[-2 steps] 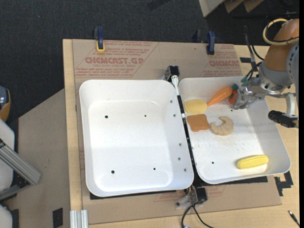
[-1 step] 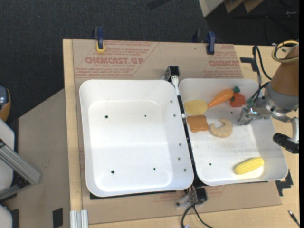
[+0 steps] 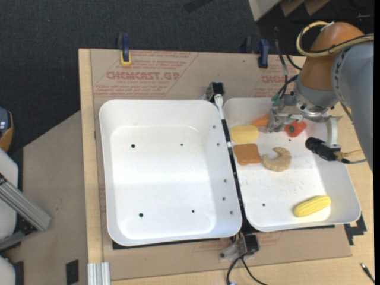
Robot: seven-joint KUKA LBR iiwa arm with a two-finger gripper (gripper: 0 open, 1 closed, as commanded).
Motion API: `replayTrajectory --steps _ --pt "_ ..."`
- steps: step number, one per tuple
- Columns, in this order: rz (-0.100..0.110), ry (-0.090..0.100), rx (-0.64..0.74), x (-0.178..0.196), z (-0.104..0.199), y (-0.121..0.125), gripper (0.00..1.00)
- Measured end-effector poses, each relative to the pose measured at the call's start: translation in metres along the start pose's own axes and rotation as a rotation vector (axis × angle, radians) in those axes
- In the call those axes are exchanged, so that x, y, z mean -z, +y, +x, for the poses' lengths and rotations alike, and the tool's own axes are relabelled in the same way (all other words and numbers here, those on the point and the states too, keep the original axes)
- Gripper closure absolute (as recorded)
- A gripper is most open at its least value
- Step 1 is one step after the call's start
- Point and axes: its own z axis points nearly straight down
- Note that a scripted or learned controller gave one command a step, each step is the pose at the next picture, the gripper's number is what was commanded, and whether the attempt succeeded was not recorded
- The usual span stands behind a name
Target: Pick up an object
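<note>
My gripper (image 3: 281,122) is lowered into the back of the right bin (image 3: 338,186), under the orange band of the arm (image 3: 323,52). Just left of it lies a small orange carrot-like piece (image 3: 260,122), and a red piece (image 3: 295,128) sits against its right side. A pale yellow lump (image 3: 244,133) lies near the divider, with a brown square slab (image 3: 247,154) in front of it. Right of the slab rests a tan curved piece (image 3: 277,159). A yellow corn cob (image 3: 312,206) lies at the bin's front right.
The left bin (image 3: 113,177) stands beside the right one, and a black clip (image 3: 214,90) sits at the back of the seam between them. A black cable connector (image 3: 320,148) hangs over the right bin's right side. Blue clamps (image 3: 124,43) hold the board's back edge.
</note>
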Motion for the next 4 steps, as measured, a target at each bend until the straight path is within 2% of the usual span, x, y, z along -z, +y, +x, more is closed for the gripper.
replayTrajectory --steps 1,2,3,4 --pt "0.021 -0.004 -0.011 -0.009 0.006 0.003 1.0" --pt "0.021 0.001 -0.011 -0.01 0.003 0.003 1.0" --pt "0.001 0.0 -0.01 -0.007 -0.012 -0.003 1.0" --pt "-0.006 0.001 -0.01 -0.005 -0.064 -0.015 1.0"
